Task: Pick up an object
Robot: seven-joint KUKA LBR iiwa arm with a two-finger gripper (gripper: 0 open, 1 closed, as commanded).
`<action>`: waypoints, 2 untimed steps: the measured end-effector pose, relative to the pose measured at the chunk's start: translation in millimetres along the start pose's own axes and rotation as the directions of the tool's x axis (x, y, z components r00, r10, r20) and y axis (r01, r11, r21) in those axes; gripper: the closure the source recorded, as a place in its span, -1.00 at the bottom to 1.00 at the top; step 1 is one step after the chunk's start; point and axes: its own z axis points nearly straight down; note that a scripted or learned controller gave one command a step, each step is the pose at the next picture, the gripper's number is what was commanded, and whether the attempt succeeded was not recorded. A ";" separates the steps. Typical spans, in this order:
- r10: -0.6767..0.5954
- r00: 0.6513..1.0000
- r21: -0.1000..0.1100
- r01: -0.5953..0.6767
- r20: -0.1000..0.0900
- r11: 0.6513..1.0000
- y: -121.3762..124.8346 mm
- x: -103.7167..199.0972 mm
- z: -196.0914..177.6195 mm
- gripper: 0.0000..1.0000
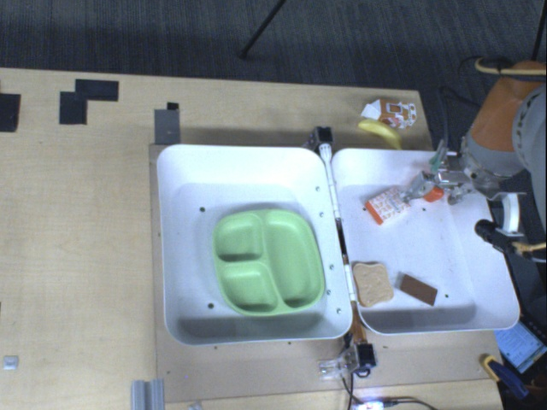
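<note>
The end effector (438,186) hangs over the right bin's (487,263) far side, just beside an orange-and-white packet (387,205); whether it is apart or together I cannot tell. This looks like the approach step (nothing visibly held): next, centre over the packet and descend.

We see the grey arm with its orange band (506,114) cut off by the right edge, so its upper links stay out of sight. The metal claw (438,180) is too small and blurred for us to tell how it stands. The printing on the small red-and-white packet (387,204) below it is unreadable. At the near right corner, a blue object (523,348) is cropped by the edge.
</note>
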 end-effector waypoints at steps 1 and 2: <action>-0.005 1.000 -0.003 0.005 0.001 1.000 1.4 0.6 -11.0 1.00; -0.006 1.000 -0.003 0.006 0.001 1.000 1.5 0.8 -10.9 -1.00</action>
